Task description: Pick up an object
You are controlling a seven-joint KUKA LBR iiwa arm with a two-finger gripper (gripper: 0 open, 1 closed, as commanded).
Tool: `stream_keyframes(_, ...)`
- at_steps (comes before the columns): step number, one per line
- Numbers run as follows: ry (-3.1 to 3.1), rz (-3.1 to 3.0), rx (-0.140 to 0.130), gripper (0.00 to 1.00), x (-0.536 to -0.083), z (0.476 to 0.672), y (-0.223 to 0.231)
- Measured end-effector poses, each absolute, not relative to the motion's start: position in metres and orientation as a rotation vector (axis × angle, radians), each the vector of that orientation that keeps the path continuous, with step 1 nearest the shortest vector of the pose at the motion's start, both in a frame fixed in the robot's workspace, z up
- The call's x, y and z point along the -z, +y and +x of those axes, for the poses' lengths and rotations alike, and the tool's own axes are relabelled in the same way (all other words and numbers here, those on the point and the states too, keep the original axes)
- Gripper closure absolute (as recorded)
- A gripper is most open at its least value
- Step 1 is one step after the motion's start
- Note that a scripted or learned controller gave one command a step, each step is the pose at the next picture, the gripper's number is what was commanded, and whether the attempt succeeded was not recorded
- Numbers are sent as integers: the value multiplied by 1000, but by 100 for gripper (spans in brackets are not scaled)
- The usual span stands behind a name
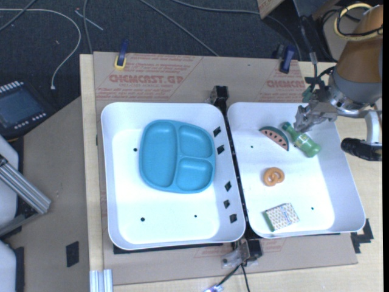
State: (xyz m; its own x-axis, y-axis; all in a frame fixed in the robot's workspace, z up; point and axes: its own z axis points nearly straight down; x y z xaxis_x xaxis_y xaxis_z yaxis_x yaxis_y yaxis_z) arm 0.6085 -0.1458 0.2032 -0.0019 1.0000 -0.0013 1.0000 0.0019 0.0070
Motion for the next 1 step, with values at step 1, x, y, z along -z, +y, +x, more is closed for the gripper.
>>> stream_keyframes(1, 2219, 2215, -7, 100, -260, 601, -141)
